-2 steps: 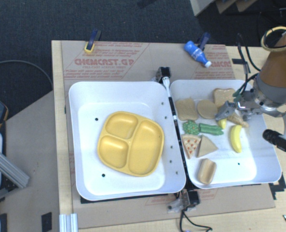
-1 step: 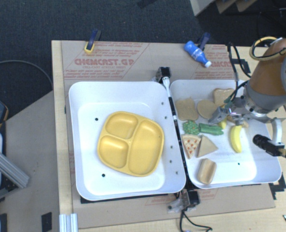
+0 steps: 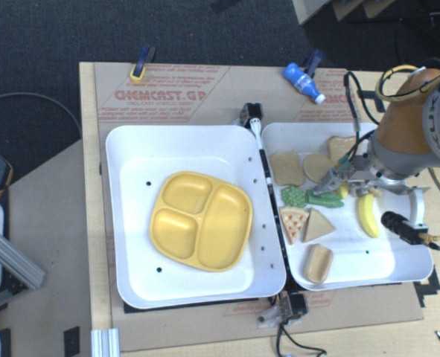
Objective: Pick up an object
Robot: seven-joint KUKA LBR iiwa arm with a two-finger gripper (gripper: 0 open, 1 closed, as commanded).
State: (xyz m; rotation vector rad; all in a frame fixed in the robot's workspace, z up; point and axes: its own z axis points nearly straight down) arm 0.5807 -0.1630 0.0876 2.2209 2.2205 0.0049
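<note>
The right bin [image 3: 368, 270] holds several toy foods. A green leafy piece [image 3: 309, 197] lies near its middle, with a yellow banana [image 3: 367, 213] to the right. A pizza slice [image 3: 294, 223] and a tan wedge [image 3: 320, 224] sit just below the green piece, and a tan roll [image 3: 318, 262] lies nearer the front. Brown flat pieces [image 3: 285, 167] lie at the back. My gripper [image 3: 339, 180] reaches down from the right, right above the green piece's right end. Nothing is visibly lifted.
The left bin [image 3: 130, 155] bears a yellow divided plate [image 3: 202, 220]. A black divider clamp [image 3: 252, 114] sits between the bins at the back. A blue clamp [image 3: 303, 82] and a yellow clamp [image 3: 139, 69] hold the cardboard's far edge. The arm's orange band [image 3: 406, 125] hangs over the right bin's back right.
</note>
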